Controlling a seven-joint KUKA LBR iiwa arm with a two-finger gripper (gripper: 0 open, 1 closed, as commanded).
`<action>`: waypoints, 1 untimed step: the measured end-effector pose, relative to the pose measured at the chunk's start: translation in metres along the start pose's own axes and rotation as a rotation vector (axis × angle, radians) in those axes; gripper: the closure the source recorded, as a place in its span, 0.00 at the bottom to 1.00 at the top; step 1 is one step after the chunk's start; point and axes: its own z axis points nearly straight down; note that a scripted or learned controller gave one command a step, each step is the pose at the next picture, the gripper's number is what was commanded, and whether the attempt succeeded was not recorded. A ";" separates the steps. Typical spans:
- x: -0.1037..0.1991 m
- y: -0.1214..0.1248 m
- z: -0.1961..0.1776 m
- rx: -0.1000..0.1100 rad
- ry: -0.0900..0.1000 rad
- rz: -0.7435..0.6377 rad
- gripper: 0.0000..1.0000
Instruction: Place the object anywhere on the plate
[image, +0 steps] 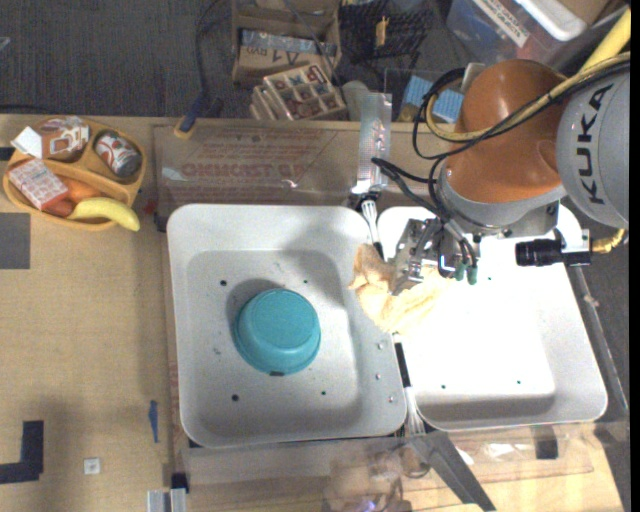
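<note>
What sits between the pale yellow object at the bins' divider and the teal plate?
Nothing visible does. The pale yellow object lies across the rims where the two bins meet, under the gripper. Bare white floor of the left bin runs from there to the teal plate.

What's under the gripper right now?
A pale yellow crumpled object lies under the gripper, straddling the edge between the left white bin and the right white bin. The gripper covers its upper part.

Plate (278, 331): teal, round, lying in left bin. Object (392, 298): pale yellow, crumpled and soft-looking, draped across the rims between both bins
</note>
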 end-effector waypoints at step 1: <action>0.030 0.036 0.000 0.000 0.000 -0.214 1.00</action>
